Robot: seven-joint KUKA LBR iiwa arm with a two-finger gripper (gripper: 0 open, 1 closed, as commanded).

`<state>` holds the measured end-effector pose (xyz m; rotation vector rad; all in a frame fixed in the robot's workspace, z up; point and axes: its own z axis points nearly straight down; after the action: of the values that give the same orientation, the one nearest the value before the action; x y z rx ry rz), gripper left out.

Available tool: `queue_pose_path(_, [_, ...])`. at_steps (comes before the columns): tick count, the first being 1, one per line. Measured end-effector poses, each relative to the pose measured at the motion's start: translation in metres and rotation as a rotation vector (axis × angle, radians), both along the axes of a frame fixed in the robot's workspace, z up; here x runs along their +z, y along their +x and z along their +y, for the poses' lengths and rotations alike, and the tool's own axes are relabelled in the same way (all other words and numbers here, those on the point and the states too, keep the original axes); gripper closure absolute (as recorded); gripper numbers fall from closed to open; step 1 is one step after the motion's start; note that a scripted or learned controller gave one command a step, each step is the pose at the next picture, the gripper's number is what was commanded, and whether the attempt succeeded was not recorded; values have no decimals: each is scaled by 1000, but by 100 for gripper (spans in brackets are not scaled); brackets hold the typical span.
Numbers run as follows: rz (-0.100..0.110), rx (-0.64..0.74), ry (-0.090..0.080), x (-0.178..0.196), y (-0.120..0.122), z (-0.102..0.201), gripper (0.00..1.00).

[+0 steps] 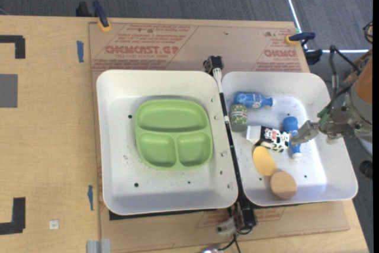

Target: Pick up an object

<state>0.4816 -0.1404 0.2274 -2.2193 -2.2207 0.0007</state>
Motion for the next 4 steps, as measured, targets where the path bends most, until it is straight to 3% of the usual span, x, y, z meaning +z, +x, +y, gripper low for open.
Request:
queue_pose_path(1, [-26,23,-4,-120,62,-22,0])
queue_pose_path(2, [-32,21,-10,-108,63,-24,100])
queue_pose_path(3, [-28,22,-8,-110,62,-23,0])
queue_pose_path(4, [-5,-61,-2,-142,70,44,0])
